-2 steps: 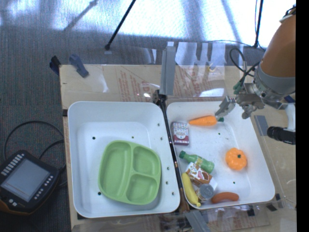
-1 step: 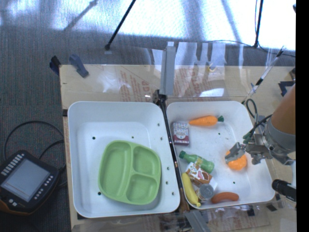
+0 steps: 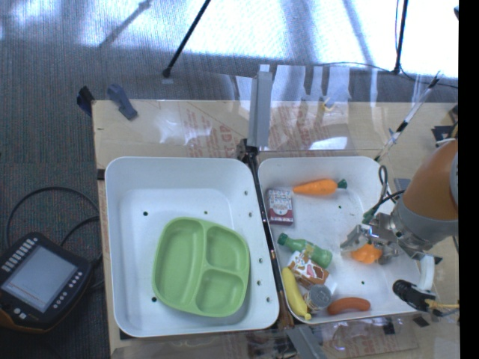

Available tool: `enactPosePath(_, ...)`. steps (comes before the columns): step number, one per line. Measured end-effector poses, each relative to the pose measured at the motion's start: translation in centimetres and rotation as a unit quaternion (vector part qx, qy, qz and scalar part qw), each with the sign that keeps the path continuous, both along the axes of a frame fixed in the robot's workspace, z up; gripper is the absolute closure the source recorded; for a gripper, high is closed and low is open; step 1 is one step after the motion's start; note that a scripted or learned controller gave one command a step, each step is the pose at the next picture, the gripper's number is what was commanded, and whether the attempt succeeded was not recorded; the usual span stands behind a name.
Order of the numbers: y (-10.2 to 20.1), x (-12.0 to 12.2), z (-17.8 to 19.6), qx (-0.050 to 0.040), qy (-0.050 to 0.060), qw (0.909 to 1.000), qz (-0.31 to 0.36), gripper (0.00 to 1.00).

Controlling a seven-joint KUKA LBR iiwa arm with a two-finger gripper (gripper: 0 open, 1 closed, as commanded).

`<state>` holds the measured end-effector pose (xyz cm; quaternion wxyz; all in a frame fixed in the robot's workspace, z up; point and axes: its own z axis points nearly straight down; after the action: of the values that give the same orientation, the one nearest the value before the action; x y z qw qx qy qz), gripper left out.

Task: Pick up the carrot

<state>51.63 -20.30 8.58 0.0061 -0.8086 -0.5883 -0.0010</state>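
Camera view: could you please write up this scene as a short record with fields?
carrot: lies near the far wall of the right bin, green top toward the arm side
hand: low in the right bin, beside a small orange piece, apart from the carrot
right bin, other items: red box, green bottle, banana, sausage
left bin: holds green divided plate
task state: carrot not yet picked up

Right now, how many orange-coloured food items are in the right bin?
2, possibly more hidden under the arm. The carrot lies near the far wall of the right bin. A small orange item sits at the gripper.
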Motion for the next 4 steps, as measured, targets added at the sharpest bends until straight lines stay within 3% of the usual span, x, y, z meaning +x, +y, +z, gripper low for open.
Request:
enactPosePath(1,-0.3,-0.2,0.8,-0.0012,0.002,1.0000,-0.004,1.00)
enactPosePath(2,-0.3,-0.3,1.6,0.0003,0.005,1.0000,-0.006,1.00)
enactPosePath(3,3.4,3.1,9.8,-0.0048,-0.001,1.0000,-0.006,1.00)
enactPosePath(4,1.9,7.4,7.8,-0.0054,0.001,0.9952,-0.098,1.00)
